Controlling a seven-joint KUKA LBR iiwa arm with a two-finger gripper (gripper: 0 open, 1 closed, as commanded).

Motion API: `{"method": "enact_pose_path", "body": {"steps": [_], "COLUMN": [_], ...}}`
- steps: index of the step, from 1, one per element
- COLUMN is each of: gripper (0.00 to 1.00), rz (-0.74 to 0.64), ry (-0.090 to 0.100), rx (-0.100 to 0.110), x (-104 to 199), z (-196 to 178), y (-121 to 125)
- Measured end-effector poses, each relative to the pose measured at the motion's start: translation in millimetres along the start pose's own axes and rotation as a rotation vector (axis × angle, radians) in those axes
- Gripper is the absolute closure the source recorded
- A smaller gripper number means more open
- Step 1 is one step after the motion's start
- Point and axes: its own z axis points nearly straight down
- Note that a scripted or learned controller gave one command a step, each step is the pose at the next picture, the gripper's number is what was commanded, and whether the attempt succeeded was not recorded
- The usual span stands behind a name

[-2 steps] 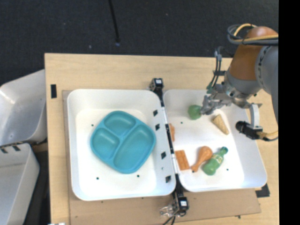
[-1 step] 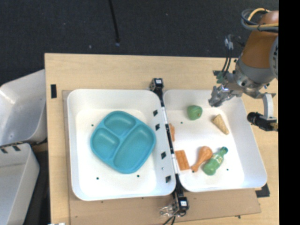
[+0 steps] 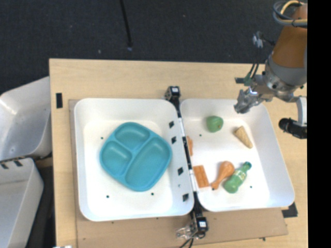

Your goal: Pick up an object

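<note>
Gripper over right bin far corner, finger state unreadable. Green ball just left of it, cone just below; nothing visibly between fingers.

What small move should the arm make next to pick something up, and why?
Probably lower the gripper toward the tan cone lying just below it in the right bin. It hangs near the bin's upper edge with nothing between its fingers, and the cone lies apart from the other items.
</note>
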Motion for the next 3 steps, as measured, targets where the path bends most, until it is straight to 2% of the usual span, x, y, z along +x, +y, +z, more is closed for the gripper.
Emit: {"method": "enact_pose_path", "body": {"steps": [3], "gripper": [1.00], "rz": [-0.007], "ry": [0.001], "rx": [0.003], "x": [156], "z": [-20], "y": [9]}}
